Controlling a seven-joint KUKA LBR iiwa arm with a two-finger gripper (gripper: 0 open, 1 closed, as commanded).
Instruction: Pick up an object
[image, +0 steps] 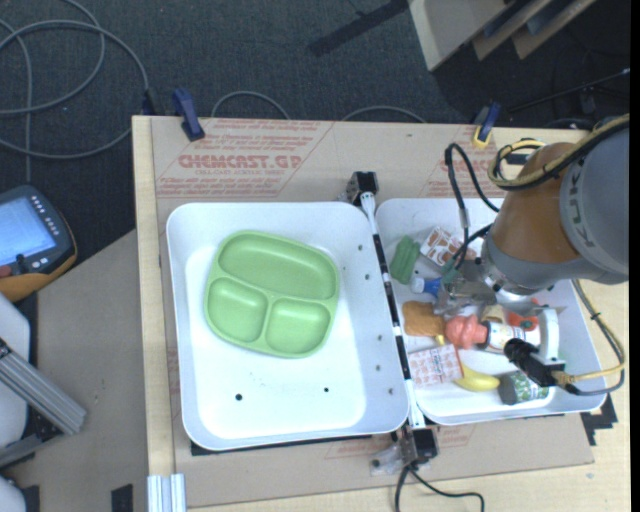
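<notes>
The arm (560, 215) reaches in from the right and hangs low over the right bin (590, 400), its gripper (470, 298) down among the clutter there. Whether the gripper is wide or narrow I cannot tell, since the wrist hides it from above.

Candidates for the pick all lie in that bin: a pink toy (463, 331) just under the wrist, an orange piece (421, 320) to its left, a banana (478, 380) nearer the front, a green cup (404, 259) toward the far left corner, and a red-printed packet (433, 366) lying flat. The left bin (190, 230) holds a green tray (271, 292) (well apart from the gripper).

To do the step well, I judge the closing should centre on one item, most likely the pink toy, going straight down rather than sliding, because the pieces touch one another and a sideways nudge could push the target off.

Room is tight: the divider wall between the bins stands just left of the orange piece, and a cable (455, 190) loops near the far rim. A straight vertical lift looks the clearest way out.
</notes>
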